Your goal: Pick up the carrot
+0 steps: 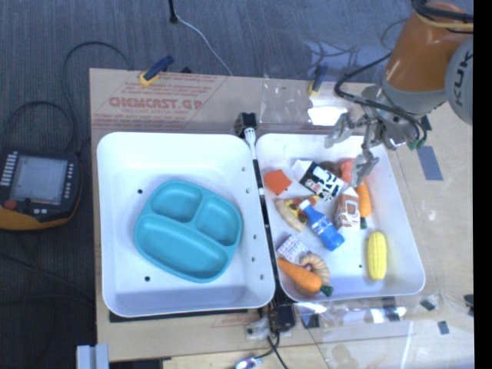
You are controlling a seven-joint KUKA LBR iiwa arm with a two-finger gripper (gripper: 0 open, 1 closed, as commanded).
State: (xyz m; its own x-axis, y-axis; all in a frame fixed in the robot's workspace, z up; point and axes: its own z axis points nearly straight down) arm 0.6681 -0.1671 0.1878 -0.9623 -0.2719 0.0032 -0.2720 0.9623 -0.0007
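Observation:
The carrot [298, 274], orange with a green stub at its right end, lies at the front of the right bin [407, 271], against a ring-shaped pastry [315, 265]. A second, slimmer orange piece [364, 200] lies near the bin's right wall. My gripper [350, 154] hangs over the far end of the right bin, well behind the carrot. Its fingers [366, 163] are spread open, with nothing held between them. A black-and-white packet [321, 181] lies just below them.
The right bin also holds a corn cob [376, 254], a blue bottle [324, 230], a banana [290, 215], an orange block [277, 181] and a small carton [347, 211]. A teal divided plate [188, 229] lies in the left bin [115, 160].

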